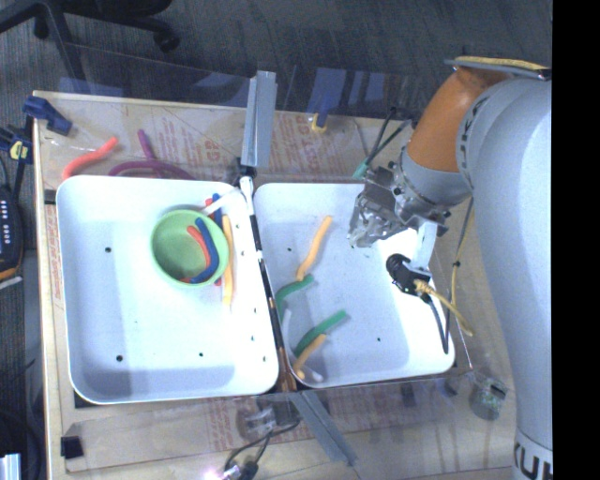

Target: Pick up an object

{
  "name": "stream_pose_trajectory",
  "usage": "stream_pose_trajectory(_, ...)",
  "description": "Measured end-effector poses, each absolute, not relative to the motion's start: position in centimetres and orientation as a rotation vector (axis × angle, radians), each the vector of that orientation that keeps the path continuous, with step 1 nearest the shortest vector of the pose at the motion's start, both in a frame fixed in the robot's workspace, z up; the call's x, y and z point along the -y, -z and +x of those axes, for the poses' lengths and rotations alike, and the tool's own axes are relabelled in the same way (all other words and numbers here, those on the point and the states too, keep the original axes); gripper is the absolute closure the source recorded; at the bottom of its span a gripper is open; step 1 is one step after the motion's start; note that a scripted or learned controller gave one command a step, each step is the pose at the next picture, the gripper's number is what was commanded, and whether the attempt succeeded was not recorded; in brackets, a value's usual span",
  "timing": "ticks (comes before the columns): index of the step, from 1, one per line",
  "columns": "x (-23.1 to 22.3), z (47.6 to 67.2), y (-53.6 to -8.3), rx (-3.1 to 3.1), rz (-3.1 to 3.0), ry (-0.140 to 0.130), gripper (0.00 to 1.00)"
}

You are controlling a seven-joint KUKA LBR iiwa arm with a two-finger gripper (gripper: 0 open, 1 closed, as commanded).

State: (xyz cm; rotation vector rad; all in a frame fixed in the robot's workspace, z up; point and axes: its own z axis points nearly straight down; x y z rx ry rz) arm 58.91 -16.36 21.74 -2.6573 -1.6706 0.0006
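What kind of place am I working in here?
Probably a robotics lab: a grey arm reaching over two white bins on a wooden bench, with carpet and a chair base behind.

Dark grey carpeted floor [375, 28] runs across the view from 10 to 2 o'clock. The black legs of a wheeled chair [161, 37] stand on it at 11 o'clock. A pale wooden bench [141, 431] bears faint red printing, and a small bright glare [230, 467] shows at 6 o'clock.
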Motion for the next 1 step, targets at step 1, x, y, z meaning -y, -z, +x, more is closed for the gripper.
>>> stream_pose_trajectory(1, 16.30, 58.92, -21.71, 1.672, -2.656, -0.001, 0.00)
